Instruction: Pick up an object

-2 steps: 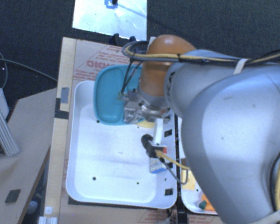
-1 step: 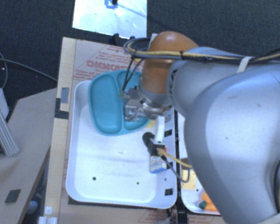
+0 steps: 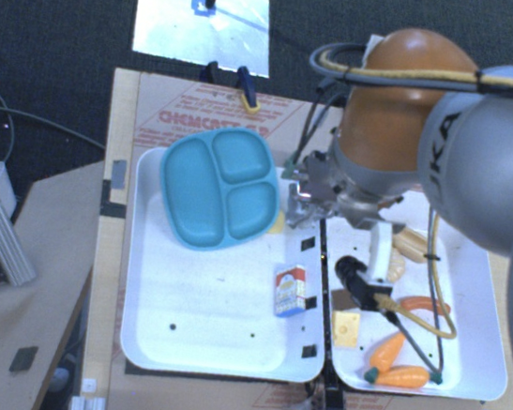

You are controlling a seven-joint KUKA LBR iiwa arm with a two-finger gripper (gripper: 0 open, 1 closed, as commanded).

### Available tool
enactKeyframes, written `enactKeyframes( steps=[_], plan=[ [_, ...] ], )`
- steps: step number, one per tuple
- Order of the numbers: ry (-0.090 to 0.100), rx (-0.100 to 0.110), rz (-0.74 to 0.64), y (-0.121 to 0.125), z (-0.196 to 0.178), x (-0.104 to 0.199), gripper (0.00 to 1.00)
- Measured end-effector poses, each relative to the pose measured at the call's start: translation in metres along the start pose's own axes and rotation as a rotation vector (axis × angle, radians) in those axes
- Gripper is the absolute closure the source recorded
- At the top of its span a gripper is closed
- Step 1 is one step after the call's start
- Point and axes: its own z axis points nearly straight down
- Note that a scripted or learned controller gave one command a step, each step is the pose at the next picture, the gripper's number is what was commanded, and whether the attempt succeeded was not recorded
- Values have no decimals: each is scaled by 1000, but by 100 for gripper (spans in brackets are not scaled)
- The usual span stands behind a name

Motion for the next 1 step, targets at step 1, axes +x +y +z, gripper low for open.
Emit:
enactKeyframes(
  steps=[1],
  plan=[
    [-1,-9,-4,-1,-184,-23,100]
  ],
)
